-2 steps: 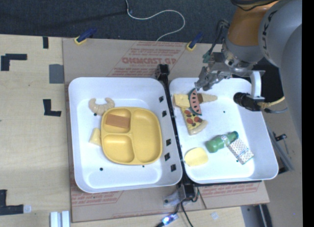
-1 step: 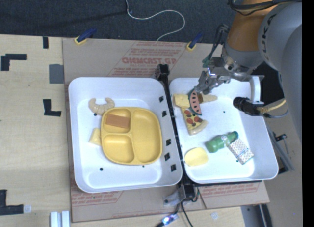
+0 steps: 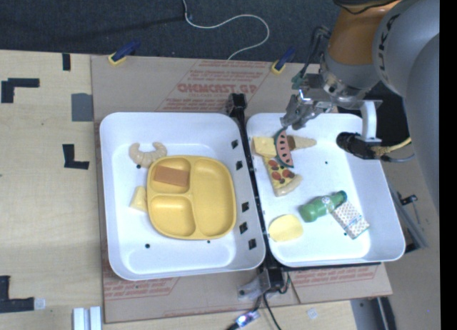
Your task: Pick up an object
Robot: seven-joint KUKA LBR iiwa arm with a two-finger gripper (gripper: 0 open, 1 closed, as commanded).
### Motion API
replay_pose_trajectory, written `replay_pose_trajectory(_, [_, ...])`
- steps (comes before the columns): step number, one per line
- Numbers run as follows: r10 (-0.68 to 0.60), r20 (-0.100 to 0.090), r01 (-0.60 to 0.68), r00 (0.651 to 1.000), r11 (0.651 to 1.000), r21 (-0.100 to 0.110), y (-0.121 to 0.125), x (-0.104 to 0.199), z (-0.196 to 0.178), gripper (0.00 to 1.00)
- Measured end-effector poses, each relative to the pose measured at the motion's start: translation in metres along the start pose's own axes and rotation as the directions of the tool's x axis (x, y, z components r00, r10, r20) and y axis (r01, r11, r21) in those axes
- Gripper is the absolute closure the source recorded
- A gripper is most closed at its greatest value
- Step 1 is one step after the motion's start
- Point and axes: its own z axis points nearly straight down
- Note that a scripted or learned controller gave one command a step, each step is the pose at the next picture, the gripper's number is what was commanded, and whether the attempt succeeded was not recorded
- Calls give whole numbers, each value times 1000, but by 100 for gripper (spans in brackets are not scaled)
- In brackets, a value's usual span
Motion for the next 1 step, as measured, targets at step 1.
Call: replay_pose_trajectory(1, [1, 1, -1, 1000, 1000, 4, -3, -5, 21, 100])
